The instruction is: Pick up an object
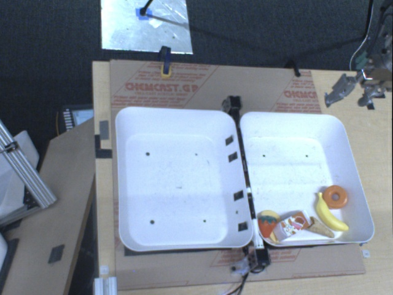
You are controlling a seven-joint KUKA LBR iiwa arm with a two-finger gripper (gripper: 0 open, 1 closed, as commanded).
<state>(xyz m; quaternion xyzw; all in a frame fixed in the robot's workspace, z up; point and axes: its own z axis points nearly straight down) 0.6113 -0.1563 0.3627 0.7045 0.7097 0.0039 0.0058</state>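
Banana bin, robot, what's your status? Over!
Gripper up at the far right, off the bins. Banana, orange ring untouched in right bin. Nothing blocking.

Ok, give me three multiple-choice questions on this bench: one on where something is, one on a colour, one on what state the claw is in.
1. Where do the toys lie?
A. right bin's near corner
B. left bin's middle
C. on the cardboard

2. What colour is the banana?
A. green
B. yellow
C. blue

3. Where is the claw?
A. pressing into the left bin
B. gripping the banana
C. raised off beyond the right bin

Key: A, they cluster in the right bin; B, the banana is yellow; C, the claw hangs far from the toys.
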